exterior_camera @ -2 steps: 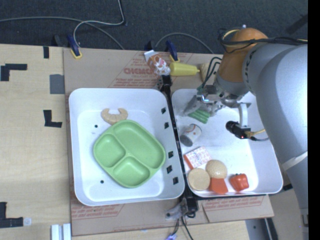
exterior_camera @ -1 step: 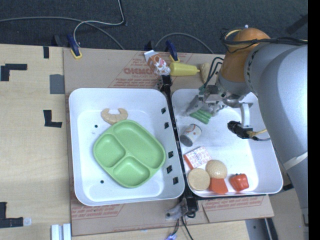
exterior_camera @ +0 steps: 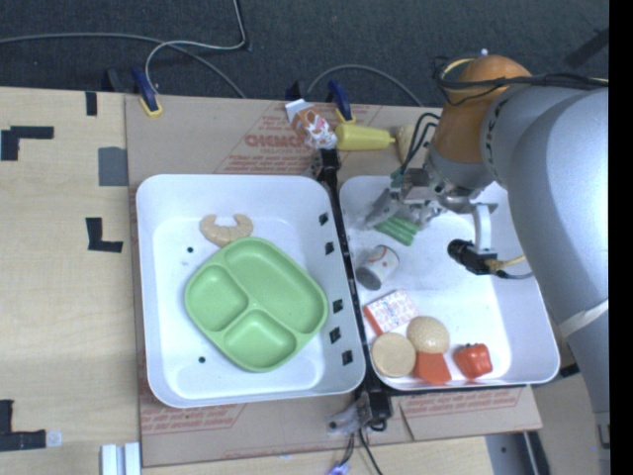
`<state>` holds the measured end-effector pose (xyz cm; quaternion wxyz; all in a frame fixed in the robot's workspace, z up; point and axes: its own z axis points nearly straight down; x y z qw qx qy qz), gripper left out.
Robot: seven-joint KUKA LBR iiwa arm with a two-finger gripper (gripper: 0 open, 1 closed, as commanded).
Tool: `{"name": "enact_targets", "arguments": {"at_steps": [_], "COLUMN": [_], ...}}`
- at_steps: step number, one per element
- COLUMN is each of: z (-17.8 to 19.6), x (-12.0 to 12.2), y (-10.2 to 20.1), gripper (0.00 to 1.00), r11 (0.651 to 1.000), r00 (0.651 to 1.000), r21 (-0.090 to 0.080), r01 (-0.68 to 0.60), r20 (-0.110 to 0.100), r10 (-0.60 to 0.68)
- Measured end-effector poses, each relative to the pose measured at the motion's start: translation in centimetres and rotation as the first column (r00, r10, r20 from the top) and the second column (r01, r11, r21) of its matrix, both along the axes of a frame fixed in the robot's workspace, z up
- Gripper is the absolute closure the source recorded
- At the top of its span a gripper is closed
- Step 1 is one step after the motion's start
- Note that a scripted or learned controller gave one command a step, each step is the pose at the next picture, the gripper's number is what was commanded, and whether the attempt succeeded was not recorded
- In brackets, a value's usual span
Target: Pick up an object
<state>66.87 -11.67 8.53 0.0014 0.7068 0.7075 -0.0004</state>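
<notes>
My gripper (exterior_camera: 404, 209) hangs low over the back left part of the right bin (exterior_camera: 524, 315). It is directly above a green ridged object (exterior_camera: 399, 231), whose lower edge pokes out beneath it. Just in front lies a small grey and white cup (exterior_camera: 379, 260) on its side. Nearer the bin's front sit a red and white packet (exterior_camera: 390, 311), a tan bun (exterior_camera: 428, 333), a beige disc (exterior_camera: 393, 354), an orange piece (exterior_camera: 432, 368) and a red pepper (exterior_camera: 474, 360).
The left bin (exterior_camera: 163, 216) holds a green divided plate (exterior_camera: 255, 303) and a tan curved pastry (exterior_camera: 226, 229). A yellow object (exterior_camera: 361, 139) and a white and red item (exterior_camera: 310, 123) lie on the cardboard behind the bins. The grey arm (exterior_camera: 564, 186) covers the right side.
</notes>
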Motion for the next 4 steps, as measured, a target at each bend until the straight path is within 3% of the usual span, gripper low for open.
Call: {"name": "enact_targets", "arguments": {"at_steps": [3,4], "z": [0.0,1.0], "x": [0.0,0.0], "y": [-0.5,-0.5], "gripper": [0.0,1.0], "r11": [1.0,1.0], "r00": [1.0,1.0], "r21": [0.001,0.0], "r01": [0.0,-0.001], "r20": [0.0,0.0], "r10": [0.0,0.001]}}
